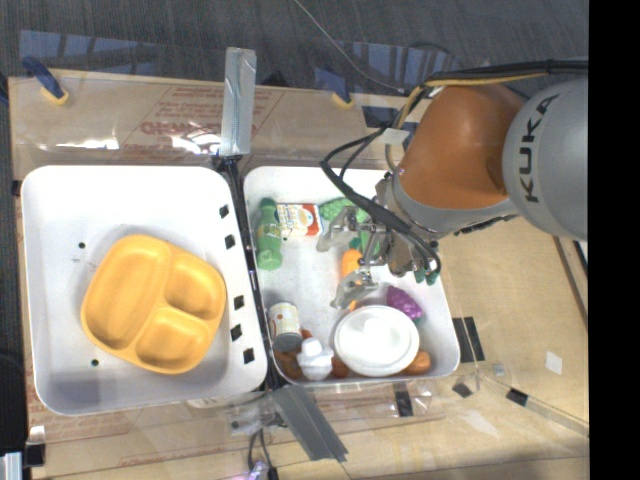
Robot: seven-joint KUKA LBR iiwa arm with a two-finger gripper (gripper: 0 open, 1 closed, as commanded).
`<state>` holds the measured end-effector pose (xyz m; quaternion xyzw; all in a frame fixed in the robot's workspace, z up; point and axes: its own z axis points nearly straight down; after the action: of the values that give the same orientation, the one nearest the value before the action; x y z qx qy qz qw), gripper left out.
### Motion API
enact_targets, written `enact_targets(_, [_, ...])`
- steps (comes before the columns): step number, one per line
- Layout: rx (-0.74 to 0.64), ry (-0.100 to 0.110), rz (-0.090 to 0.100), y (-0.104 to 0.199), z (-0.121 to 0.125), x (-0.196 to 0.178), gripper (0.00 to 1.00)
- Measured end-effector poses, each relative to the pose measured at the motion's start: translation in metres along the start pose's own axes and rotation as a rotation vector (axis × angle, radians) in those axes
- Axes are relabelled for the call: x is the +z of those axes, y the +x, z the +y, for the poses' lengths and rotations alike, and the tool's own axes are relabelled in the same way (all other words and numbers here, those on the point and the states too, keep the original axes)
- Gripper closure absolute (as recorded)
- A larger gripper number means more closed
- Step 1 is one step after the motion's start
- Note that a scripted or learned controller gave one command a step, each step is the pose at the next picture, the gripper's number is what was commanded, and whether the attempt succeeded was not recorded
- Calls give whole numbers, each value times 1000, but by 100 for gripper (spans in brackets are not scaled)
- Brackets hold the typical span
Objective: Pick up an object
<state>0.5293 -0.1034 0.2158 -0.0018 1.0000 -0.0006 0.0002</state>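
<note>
Orange carrot (348,264) lies beneath our pincer (358,258); whether it grips, we cannot tell; next, lift cleanly.

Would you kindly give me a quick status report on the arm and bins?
Gripper low in right bin, over orange item; nothing seen held. White bowl, purple item and green bottle crowd close. Yellow tray alone in left bin.

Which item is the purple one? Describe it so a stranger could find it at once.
Start at the right-hand white bin, the crowded one under the gripper. Find the round white bowl near its front edge. The small purple object lies just behind the bowl's right side, and it is the only purple item among green, orange and white neighbours.
</note>
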Motion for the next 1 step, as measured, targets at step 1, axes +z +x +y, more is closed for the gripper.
enact_targets(1, [-160,-1,0,-16,-33,124,0])
